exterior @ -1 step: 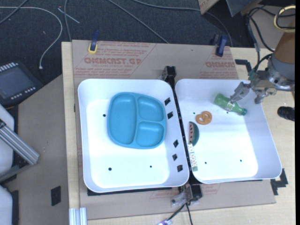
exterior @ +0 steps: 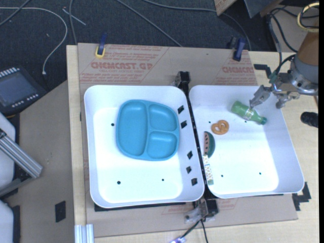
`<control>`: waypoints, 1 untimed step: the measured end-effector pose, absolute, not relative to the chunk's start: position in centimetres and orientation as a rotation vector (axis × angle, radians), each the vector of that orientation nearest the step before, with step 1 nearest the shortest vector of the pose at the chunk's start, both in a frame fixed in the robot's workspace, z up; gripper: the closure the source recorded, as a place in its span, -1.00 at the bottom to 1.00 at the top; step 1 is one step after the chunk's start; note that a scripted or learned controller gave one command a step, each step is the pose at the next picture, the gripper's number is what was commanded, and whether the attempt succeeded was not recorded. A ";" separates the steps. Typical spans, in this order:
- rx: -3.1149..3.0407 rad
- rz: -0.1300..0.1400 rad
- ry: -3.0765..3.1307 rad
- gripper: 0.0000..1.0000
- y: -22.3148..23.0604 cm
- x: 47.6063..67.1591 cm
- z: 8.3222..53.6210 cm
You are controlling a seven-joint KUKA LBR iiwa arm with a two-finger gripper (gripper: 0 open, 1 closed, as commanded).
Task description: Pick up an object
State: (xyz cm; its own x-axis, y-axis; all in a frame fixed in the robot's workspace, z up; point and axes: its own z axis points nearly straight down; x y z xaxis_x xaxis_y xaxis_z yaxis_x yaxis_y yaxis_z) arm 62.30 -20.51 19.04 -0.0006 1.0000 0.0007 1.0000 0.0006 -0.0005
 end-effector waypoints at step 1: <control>-2.218 0.004 -2.218 -1.00 -21.0 62.0 14.7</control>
